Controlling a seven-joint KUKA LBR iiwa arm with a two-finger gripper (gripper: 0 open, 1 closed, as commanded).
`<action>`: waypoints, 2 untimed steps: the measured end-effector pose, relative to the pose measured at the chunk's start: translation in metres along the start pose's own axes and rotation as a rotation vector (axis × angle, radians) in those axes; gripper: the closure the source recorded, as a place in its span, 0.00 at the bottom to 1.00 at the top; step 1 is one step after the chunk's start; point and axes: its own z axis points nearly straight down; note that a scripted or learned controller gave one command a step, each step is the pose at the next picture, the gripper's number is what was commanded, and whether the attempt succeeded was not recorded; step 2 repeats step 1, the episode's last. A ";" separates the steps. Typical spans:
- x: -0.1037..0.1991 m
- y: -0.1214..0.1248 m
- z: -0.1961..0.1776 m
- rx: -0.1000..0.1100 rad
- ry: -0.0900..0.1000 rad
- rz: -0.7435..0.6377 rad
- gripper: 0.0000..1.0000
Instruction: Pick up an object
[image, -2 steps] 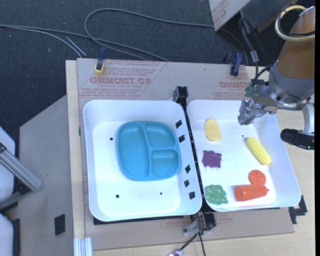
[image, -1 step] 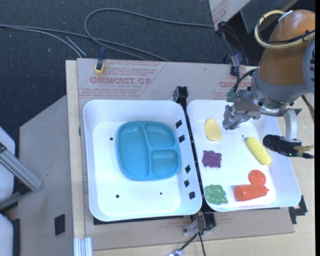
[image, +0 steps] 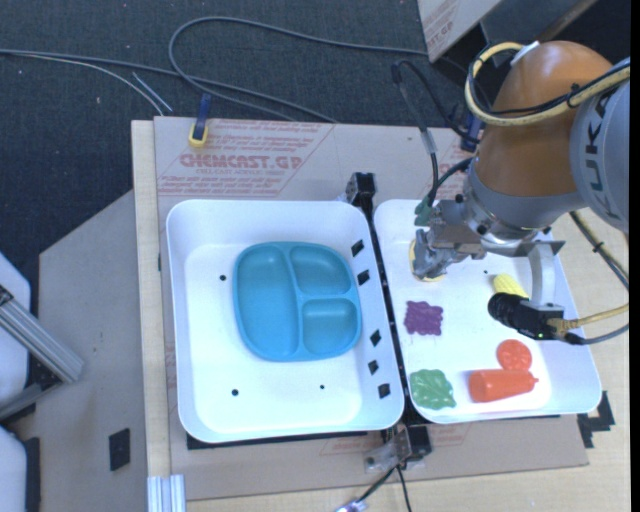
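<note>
My gripper (image: 432, 262) hangs over the upper left part of the right bin (image: 580, 395), fingers pointing down near the bin floor. Purple grapes (image: 423, 318) lie just below it, apart from the fingers. A green leafy piece (image: 432, 388) sits at the bin's front left. An orange-red cylinder (image: 500, 385) and a red round piece (image: 514, 354) lie at the front right. A yellow piece (image: 508, 286) peeks out beside a black part of the arm. Nothing shows between the fingers.
The left bin (image: 190, 300) holds a blue divided plate (image: 297, 299). A black divider with clips (image: 372, 290) runs between the bins. Cables trail over the floor at the back, and the arm's bulk covers the right bin's back right.
</note>
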 end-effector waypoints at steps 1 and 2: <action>0.049 -0.016 0.027 0.002 0.000 0.000 1.00; 0.049 -0.016 0.027 0.002 0.000 0.000 1.00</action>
